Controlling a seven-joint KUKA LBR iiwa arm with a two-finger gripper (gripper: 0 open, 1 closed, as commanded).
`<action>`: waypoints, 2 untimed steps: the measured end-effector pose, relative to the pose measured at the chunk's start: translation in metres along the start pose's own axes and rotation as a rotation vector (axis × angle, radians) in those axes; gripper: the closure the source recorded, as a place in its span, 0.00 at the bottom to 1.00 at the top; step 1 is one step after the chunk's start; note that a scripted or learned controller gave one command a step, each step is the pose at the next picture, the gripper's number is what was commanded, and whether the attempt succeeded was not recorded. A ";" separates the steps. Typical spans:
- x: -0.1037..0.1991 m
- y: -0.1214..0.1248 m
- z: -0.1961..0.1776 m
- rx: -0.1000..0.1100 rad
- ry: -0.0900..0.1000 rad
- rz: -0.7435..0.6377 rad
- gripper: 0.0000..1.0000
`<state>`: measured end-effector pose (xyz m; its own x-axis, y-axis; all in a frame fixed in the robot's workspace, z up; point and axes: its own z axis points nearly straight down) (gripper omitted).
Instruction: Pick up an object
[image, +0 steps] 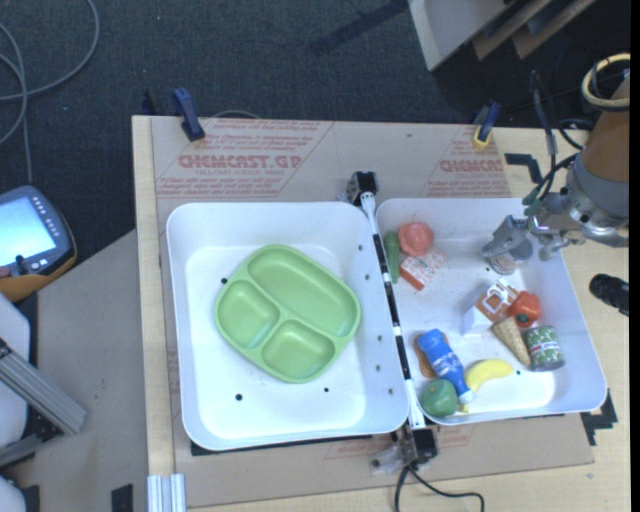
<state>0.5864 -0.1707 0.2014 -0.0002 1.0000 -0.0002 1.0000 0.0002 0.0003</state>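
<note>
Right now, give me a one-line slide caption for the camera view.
Gripper hovers over right bin of toy groceries; green divided tray sits in left bin.

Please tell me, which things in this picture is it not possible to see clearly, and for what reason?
- Gripper, camera view: small and blurred over the right bin, so its grip cannot be judged.
- Arm: cut off by the right edge.
- Small carton and green can: labels too small to read.
- Green vegetable: partly hidden behind the wall between the bins.
- Green ball: its kind is too small to tell.
</note>
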 end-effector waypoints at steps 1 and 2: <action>-0.042 -0.014 0.107 -0.002 0.000 -0.001 0.00; -0.046 0.051 0.117 -0.001 0.008 -0.005 0.00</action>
<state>0.6374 -0.2168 0.0843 -0.0047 1.0000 0.0075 1.0000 0.0047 0.0010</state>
